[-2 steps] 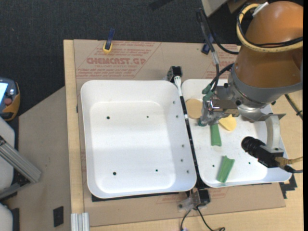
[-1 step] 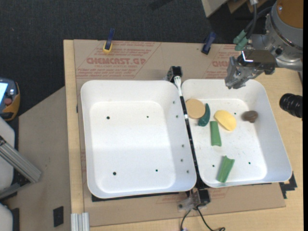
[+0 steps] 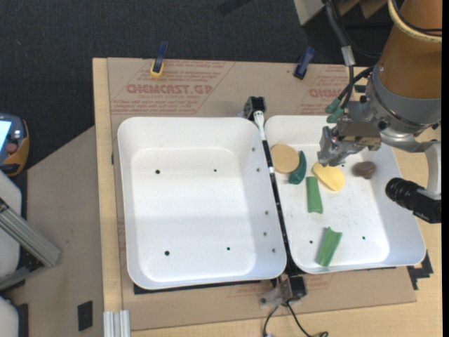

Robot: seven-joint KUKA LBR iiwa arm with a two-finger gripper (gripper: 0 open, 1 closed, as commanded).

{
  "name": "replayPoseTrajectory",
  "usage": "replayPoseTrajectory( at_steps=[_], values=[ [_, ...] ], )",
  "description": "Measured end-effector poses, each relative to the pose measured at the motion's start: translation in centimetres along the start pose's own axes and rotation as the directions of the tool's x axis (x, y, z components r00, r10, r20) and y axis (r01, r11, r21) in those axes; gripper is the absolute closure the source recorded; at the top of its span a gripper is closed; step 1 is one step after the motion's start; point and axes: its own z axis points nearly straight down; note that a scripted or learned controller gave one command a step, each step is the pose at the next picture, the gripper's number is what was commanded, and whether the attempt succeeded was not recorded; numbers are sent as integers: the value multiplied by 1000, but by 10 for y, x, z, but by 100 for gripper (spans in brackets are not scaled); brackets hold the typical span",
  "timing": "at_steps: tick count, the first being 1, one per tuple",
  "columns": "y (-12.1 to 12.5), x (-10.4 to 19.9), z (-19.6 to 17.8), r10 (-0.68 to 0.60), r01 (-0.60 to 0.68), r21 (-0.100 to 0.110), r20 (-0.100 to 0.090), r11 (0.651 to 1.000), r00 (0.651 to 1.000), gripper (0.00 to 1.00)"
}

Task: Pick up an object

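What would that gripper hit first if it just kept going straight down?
Most likely the yellow piece: the gripper points down into the right bin and its tip sits just above that piece's upper edge. Height is hard to judge from this slanted view, so it might instead meet bin floor beside it.
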Motion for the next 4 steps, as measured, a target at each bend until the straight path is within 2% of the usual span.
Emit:
replayPoseTrajectory(
  at_steps=[1,2,3,4],
  values=[
    [-7,10,34,-2,2,-3,-1,1000,1000,100],
    [-7,82,103,-7,7,-1,-2,1000,1000,100],
    [-6,-1,122,2,-2,-3,0,1000,1000,100],
    [-6,14,-29,-7,7,-22,-2,1000,1000,100]
  ],
)
